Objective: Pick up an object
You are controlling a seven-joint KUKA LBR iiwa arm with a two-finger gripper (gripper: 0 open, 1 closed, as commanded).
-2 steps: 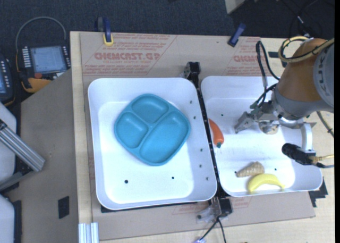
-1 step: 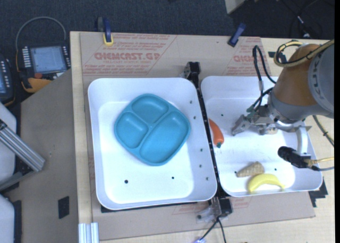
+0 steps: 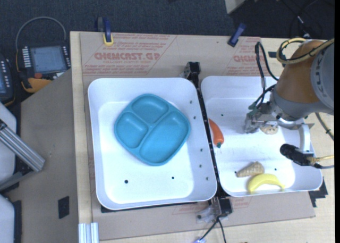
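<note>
Yellow banana (image 3: pixel 264 183): lying at the near edge of the right bin (image 3: pixel 234 93), curved, ends pointing down toward the rim.
Tan piece (image 3: pixel 250 169): just beside the banana, up-left of it, maybe touching; looks like a pastry or shell shape, can't tell which.
Orange carrot (image 3: pixel 215 132): against the right bin's left wall, long axis running near to far, darker tip at the near end.
Blue plate (image 3: pixel 152 128): three compartments, sits tilted about mid left bin (image 3: pixel 101 146), nothing in it.
Left bin: white, shallow, beside the right bin, walls touching along the black centre clamp strip.
Gripper (image 3: pixel 258 122): low over the middle of the right bin, arm (image 3: pixel 300 85) coming in from the right with orange band above the wrist; a small pale item (image 3: pixel 270 128) shows right at its tip, can't tell if it's gripped; finger opening not readable from this angle.
Bench board (image 3: pixel 159 50): brown cardboard with red print under both bins, blue clamps at the far edge.
</note>
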